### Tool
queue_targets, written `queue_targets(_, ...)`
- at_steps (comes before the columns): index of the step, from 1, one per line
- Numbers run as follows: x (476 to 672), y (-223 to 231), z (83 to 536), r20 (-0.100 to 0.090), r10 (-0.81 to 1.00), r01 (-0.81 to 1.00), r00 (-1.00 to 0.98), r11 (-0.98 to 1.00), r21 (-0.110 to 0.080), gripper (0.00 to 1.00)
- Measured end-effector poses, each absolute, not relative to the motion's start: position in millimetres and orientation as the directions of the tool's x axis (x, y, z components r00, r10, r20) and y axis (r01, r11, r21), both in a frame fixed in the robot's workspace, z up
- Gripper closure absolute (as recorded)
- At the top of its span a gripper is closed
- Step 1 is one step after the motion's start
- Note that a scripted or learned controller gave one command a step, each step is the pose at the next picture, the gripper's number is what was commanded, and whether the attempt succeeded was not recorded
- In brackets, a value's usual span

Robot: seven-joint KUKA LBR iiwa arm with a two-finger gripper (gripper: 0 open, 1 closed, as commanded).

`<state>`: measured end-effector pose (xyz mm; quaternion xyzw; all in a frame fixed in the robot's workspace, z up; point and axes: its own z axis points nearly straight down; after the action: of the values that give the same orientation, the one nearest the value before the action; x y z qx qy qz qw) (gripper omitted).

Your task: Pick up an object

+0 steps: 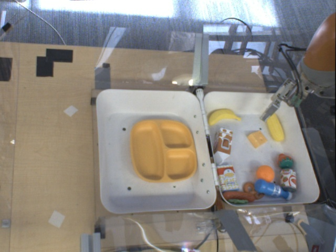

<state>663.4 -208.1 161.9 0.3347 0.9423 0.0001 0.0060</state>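
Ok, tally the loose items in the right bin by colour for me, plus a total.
Yellow: 2, a curved yellow banana and a long yellow fruit.
Orange: 2, a flat orange cracker square and a round orange ball.
Blue: 1, a blue bottle.
Mixed print: 5.
Total: 10.

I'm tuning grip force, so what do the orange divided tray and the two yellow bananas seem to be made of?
Orange divided tray: probably moulded plastic, matte, with rounded compartment edges. Both bananas: likely toy plastic or foam, uniformly yellow and smooth; the view cannot settle which.
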Motion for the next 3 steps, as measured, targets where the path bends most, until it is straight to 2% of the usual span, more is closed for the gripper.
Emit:
queue_targets(1, 611.6, -208, 101, -0.037, 0.280, 0.280, -0.959, 0.960, 0.000, 0.00)
queue_targets(2, 659.6, -143, 103, -0.014, 0.424, 0.424, -0.905, 0.905, 0.006, 0.00)
queue_targets(3, 662.9, -119, 95, -0.008, 0.270, 0.270, -0.963, 0.963, -0.005, 0.00)
